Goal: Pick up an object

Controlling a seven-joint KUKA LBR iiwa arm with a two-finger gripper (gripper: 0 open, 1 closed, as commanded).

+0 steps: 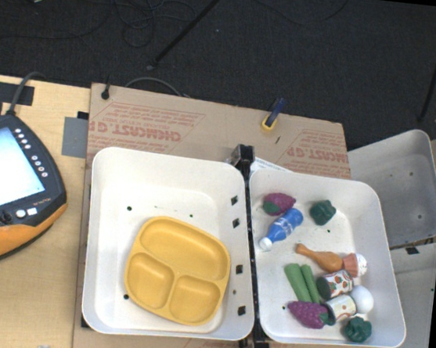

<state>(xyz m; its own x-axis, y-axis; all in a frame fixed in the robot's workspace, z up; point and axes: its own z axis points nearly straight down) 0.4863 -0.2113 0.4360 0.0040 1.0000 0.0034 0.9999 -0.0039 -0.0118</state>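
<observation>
The right bin (372, 204) holds several small toy foods. A purple grape bunch (278, 203) and a blue-and-white bottle (281, 227) lie near its upper left. A dark green piece (322, 212) sits further right. Lower down lie a brown drumstick (322, 258), green beans (302, 283), a small printed can (337, 284), a white egg (362, 299), a second purple bunch (306, 313) and another dark green piece (356, 330). The left bin (122, 181) carries a yellow divided plate (178, 270).
A teach pendant (7, 191) with a screen and orange base rests on the bench at the far left. Cardboard (207, 132) lies under both bins. A clamp (242, 156) sits at the top of the seam between the bins. A grey metal panel (410, 181) stands right of the bins.
</observation>
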